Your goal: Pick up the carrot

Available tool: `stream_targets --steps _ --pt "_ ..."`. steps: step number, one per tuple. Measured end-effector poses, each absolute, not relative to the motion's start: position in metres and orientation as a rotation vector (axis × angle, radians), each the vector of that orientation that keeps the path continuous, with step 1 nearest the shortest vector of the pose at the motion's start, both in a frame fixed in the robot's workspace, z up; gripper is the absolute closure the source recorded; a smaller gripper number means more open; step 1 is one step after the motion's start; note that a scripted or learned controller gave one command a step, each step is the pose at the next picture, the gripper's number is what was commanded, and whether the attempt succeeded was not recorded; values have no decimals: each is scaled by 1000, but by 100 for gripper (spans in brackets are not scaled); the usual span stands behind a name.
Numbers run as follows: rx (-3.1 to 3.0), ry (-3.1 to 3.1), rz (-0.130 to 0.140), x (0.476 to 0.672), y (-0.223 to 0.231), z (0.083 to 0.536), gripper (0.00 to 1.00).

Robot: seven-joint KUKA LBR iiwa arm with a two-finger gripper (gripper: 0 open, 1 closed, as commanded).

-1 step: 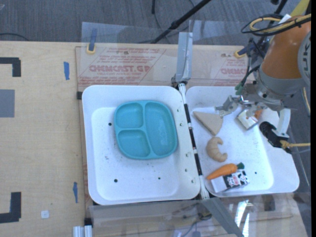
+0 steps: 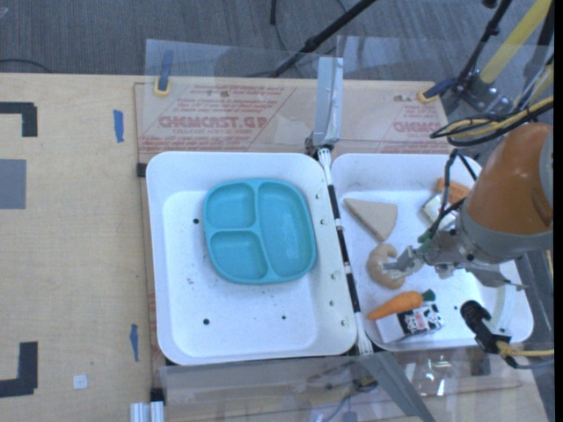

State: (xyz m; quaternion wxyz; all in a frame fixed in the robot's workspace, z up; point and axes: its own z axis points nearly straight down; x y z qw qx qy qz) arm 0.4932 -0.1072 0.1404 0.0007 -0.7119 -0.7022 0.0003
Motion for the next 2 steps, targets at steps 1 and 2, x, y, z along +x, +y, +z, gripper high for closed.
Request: stream_targets --steps 1,2 --pt "-2142 -2308 -9 483 -93 89 0" --pt "-2159 -2304 -9 484 -98 99 100"
